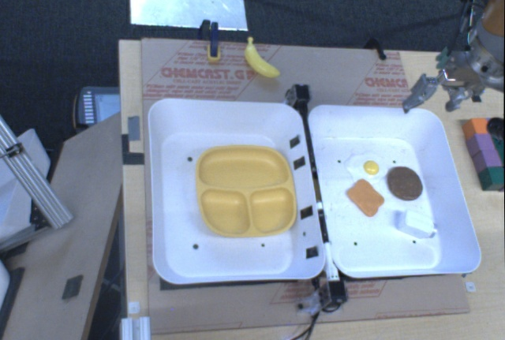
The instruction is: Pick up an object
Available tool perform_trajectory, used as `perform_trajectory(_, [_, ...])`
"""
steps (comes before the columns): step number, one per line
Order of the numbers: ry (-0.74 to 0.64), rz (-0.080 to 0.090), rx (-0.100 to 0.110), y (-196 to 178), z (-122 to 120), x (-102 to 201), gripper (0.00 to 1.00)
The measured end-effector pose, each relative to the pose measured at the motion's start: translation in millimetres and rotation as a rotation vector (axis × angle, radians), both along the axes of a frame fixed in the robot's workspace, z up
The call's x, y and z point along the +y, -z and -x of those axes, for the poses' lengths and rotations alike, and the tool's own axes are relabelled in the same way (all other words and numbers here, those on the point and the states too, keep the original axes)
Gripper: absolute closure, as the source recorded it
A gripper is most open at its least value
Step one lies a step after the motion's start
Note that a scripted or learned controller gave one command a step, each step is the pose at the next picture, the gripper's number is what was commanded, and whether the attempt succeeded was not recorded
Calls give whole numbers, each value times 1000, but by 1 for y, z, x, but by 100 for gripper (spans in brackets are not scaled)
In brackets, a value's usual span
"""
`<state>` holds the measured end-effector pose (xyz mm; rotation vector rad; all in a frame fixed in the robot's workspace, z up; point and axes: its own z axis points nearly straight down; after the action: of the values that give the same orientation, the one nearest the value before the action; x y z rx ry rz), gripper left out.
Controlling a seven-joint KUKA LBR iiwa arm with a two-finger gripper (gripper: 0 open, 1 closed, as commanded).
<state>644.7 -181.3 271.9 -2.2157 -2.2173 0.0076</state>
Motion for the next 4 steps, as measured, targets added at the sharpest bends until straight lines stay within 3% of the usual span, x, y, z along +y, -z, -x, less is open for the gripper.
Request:
perform_trajectory(1, [-2, 2, -10, -7, -2, 1, 0])
perform_trajectory(4, [-2, 1, -6, 175, -10, 3, 0])
